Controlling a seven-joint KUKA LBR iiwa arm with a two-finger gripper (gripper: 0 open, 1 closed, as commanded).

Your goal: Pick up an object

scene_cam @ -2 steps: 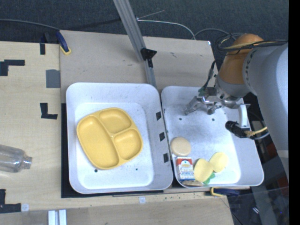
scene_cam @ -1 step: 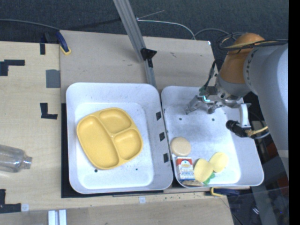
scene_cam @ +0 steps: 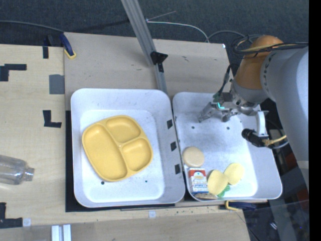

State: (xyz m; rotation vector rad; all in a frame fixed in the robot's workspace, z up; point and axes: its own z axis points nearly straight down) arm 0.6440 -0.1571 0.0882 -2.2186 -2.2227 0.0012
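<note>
claw (scene_cam: 213,113) spread and holding nothing, one yellow tray (scene_cam: 117,147), two lemons (scene_cam: 225,178), one carton (scene_cam: 198,181)

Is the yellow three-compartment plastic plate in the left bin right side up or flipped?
Right side up. The yellow three-compartment plastic plate lies flat in the left bin, its three hollows facing up, nothing in them.

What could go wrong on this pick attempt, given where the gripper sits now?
1. The gripper hangs over a bare part of the right bin, apart from the objects; closing here would likely grab nothing.
2. The round cream piece, small carton and yellow pieces crowd the near corner, so a grasp may catch two or hit the wall.
</note>
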